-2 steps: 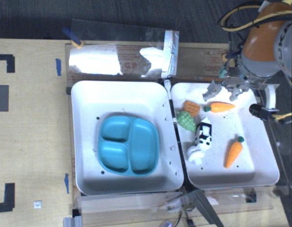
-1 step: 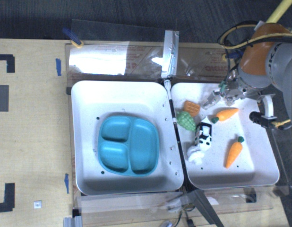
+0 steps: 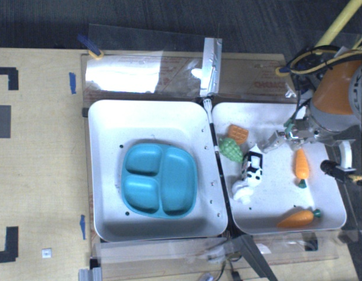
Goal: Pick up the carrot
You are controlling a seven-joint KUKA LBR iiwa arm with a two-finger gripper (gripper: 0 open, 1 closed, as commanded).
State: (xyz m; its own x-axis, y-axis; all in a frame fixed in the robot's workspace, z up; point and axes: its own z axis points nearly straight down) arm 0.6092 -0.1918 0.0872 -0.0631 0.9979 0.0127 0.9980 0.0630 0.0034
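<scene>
Two carrots are lying in the right bin; upright carrot is sitting just beside the tool, whose grip I cannot tell

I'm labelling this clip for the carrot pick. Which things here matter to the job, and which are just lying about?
Belongs to the job:
- upright carrot, right bin
- second carrot, lying near the right bin's front edge
- gripper

Lying about:
- blue divided plate, left bin
- cow toy
- green knobbly toy
- orange waffle piece
</scene>
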